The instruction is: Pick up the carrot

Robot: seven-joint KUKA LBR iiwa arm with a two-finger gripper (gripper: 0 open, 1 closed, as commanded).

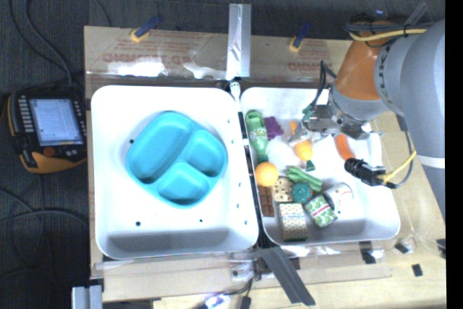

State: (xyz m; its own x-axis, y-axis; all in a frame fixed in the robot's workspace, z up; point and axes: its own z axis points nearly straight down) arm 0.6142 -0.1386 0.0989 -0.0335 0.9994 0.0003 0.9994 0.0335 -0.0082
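Blue divided tray (179,158) in left bin (108,228), orange ball (265,174), green bottle (255,132), pendant (48,128) at left

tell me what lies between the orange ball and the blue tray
In the camera view, only bare bin floor and the two bins' adjoining walls separate the orange ball from the blue tray.

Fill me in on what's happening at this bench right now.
A grey KUKA arm reaches in from the right over the right bin, which holds a pile of toy food. Its gripper hangs above the bin's upper part, near the carrot lying by the far right wall. Nothing looks lifted yet. The left bin holds a blue divided plate.
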